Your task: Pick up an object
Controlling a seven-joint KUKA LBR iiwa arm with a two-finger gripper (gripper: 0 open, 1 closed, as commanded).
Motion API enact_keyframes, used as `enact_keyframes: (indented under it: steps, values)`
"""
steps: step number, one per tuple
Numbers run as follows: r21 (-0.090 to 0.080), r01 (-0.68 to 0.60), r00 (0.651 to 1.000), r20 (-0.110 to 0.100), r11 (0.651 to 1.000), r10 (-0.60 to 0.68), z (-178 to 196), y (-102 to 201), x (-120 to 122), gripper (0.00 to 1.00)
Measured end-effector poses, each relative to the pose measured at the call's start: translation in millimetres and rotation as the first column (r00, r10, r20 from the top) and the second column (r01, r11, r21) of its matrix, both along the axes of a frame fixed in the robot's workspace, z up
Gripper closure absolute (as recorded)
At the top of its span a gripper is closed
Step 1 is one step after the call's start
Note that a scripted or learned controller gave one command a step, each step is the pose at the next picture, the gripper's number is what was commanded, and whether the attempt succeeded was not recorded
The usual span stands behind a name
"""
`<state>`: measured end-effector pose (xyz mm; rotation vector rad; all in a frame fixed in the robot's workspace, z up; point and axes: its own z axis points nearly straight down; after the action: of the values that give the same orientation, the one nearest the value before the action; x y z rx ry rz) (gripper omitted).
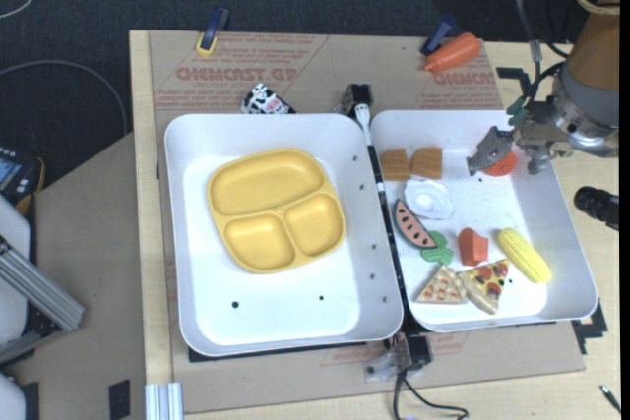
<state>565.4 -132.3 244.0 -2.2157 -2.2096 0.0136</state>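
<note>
My gripper (pixel 512 155) hangs over the back right of the right bin (pixel 566 241), and its two fingers stand apart. A small red object (pixel 501 166) lies on the bin floor just below and between them, close to the left finger (pixel 486 153); I see no grip on it. Further forward in the same bin lie two brown bread pieces (pixel 410 163), a white egg (pixel 428 202), a watermelon slice (pixel 413 225), a red block (pixel 472 246), a yellow corn cob (pixel 524 254) and two pizza slices (pixel 465 285).
The left bin (pixel 187 211) holds a yellow divided plate (pixel 278 209). Outside the bins, an orange carrot (pixel 453 52), a black-and-white toy (pixel 266 100) and a blue and yellow clip (pixel 210 32) lie on the cardboard at the back. A black divider (pixel 379 202) runs between the bins.
</note>
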Motion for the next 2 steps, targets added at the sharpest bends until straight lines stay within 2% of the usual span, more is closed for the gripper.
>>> enact_keyframes:
  steps: [1, 2]
  values:
    - [-0.002, -0.003, 1.0, 0.013, 1.0, 0.003, 7, 0, 2, 0.0]
    - [-0.001, -0.002, 1.0, 0.009, 1.0, 0.002, -36, -3, 0, 0.0]
